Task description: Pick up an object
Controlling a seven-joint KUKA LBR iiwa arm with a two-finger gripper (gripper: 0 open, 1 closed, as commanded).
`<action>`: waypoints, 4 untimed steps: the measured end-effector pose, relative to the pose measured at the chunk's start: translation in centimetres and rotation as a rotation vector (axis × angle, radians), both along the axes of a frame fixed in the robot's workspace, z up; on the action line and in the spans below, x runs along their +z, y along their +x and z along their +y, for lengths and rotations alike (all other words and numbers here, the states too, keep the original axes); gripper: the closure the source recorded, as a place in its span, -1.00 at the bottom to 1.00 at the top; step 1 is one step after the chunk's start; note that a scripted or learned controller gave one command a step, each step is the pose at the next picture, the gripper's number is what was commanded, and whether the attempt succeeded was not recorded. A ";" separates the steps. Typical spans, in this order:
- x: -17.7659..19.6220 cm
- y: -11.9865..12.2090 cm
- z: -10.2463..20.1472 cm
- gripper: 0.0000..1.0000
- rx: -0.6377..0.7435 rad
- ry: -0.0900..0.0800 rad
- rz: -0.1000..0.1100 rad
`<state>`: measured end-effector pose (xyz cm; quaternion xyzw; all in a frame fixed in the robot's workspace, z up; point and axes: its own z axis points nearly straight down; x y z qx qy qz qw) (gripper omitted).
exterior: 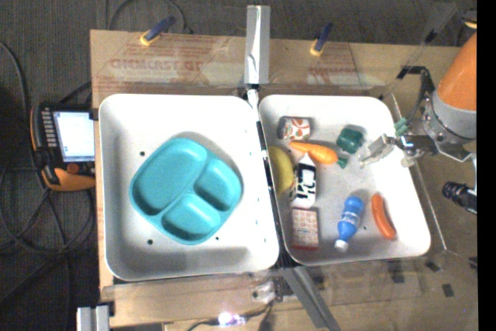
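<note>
At the far left, off the bench, a handheld pendant with a lit screen lies on the dark floor among cables. The bench is brown board with two blue-and-yellow clamps on its far edge.

The left bin holds a teal divided tray, three compartments, sitting a little left of the bin's middle and turned at a slant. A grey upright post stands behind the seam between the two bins.

The right bin holds the loose things. Along its left wall lies a banana. Just right of that, a small can lies on its side near the far wall, a carrot crosses below it, and a black-and-white carton lies under the carrot's middle, with a red-labelled packet nearer the front wall. A dark green cup sits right of the carrot's tip. A blue bottle lies tilted toward the front, and an orange sausage-shaped piece lies just beside it to the right.

The gripper reaches in over the bin's right rim, near the green cup. Its fingers are parted with nothing between them.
</note>
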<state>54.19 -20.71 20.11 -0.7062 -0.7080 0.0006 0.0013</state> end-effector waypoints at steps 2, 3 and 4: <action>-10.9 -5.0 0.9 -1.00 0.163 -0.011 -0.024; -10.0 -4.9 1.0 1.00 0.163 -0.006 -0.023; 1.2 -5.0 8.5 1.00 0.022 -0.002 -0.001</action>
